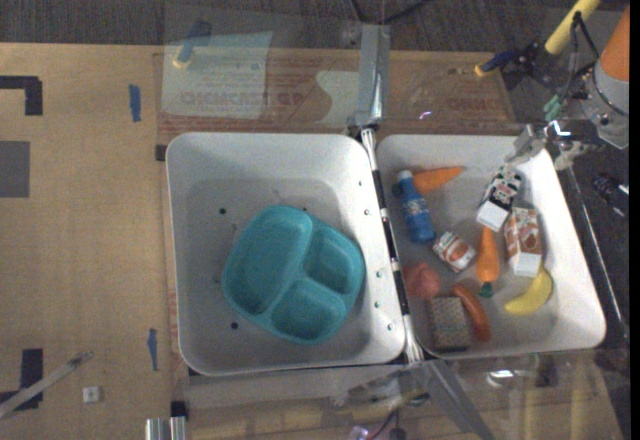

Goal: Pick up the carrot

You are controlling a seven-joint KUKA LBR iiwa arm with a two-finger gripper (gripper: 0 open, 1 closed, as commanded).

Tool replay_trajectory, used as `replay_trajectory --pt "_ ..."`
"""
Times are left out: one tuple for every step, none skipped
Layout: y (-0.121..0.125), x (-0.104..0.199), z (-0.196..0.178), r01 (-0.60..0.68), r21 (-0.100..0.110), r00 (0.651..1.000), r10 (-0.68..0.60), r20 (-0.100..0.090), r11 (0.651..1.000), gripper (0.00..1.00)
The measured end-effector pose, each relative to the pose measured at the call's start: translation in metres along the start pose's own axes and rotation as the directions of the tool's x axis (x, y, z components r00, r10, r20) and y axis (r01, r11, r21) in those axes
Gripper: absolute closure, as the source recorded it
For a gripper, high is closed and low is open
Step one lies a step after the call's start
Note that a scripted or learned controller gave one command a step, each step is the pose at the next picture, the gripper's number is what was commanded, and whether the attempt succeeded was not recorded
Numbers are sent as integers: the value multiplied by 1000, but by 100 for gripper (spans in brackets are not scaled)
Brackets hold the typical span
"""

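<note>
The small orange cone-shaped plastic carrot (pixel 439 178) lies on the floor of the right shallow white bin (pixel 585 280), near its far edge, with the thick end toward the blue plastic bottle (pixel 413 208) and the thin tip pointing to the right edge. The thick end is just beside the bottle cap; I cannot tell if they touch.

I judge it is a toy: light, stiff and hollow, with a smooth skin that can slip between hard fingers. The taper makes the tip a poor place to hold, since it may squeeze out. A better place is the thicker half, taken across its short width, while leaving room from the bottle.

A second orange long piece (pixel 487 258) stands near the middle of the same bin, beside the yellow plastic banana (pixel 530 293), and it could be confused with the carrot.

The grey two-finger gripper (pixel 548 138) hangs above the far right corner of this bin, apart from the carrot. I cannot tell how it is set, and nothing is seen in it.
</note>
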State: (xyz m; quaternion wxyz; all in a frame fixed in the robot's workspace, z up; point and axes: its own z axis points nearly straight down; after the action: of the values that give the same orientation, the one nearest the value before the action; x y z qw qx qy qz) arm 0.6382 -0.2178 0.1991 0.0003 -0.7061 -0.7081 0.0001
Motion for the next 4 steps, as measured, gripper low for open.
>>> replay_trajectory --pt "-97 72 71 64 -18 998 -64 9 998 0" --pt "-73 59 92 57 -30 998 -57 -3 998 0" --pt "-86 59 92 99 -54 995 -98 11 994 0" --pt "-90 58 93 129 -57 992 -129 11 990 0"
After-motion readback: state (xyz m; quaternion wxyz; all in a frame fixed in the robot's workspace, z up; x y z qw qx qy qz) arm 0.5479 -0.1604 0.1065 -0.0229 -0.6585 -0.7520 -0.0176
